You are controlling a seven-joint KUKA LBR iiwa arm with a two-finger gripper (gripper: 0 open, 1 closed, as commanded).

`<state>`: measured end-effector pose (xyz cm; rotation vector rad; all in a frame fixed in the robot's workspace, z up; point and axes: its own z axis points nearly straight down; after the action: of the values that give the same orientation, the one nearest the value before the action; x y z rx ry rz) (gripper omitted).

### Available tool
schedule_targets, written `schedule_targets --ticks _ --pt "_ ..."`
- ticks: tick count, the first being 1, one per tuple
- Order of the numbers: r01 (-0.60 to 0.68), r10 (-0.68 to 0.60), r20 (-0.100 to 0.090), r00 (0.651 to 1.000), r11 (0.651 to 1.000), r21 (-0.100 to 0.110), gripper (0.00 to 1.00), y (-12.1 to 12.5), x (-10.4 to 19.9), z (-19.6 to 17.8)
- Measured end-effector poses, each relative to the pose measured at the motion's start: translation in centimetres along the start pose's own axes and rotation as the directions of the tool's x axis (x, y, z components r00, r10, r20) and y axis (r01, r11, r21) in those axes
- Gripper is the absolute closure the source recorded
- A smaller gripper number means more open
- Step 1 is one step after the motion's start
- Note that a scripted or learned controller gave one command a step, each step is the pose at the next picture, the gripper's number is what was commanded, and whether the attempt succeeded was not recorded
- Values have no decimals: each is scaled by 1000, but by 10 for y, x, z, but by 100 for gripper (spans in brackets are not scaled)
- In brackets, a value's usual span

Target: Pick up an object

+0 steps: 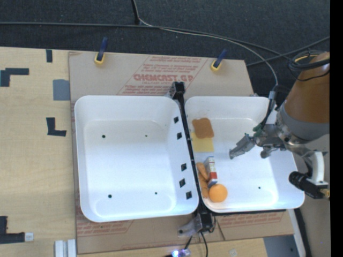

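Two white bins on the worktop (32, 143), with the arm over the right one.

The left bin (128, 159) sits on a brown board marked with red lettering. Just past the black divider, the right bin (252, 197) holds its things along its left wall — a brown square block (202, 127) touching a pale yellow one (203, 144), then a small red-and-white tube (212, 168), an orange carrot-like piece (203, 175) and an orange ball (218, 193) at the near corner. The gripper (250, 148) hangs over the bin's middle, fingers spread apart and gripping nothing, well clear of the objects. The grey-and-orange arm (308, 98) enters from the right.
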<state>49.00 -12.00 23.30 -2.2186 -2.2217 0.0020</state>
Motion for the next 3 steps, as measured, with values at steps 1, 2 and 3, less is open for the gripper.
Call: schedule_targets --ticks 1,2,3 --pt "-8 9 13 1000 1000 -11 0 15 17 131" --pt "-4 4 3 1000 1000 -14 0 -3 21 145" --pt "-1 1 0 1000 1000 -11 100 -3 23 135"
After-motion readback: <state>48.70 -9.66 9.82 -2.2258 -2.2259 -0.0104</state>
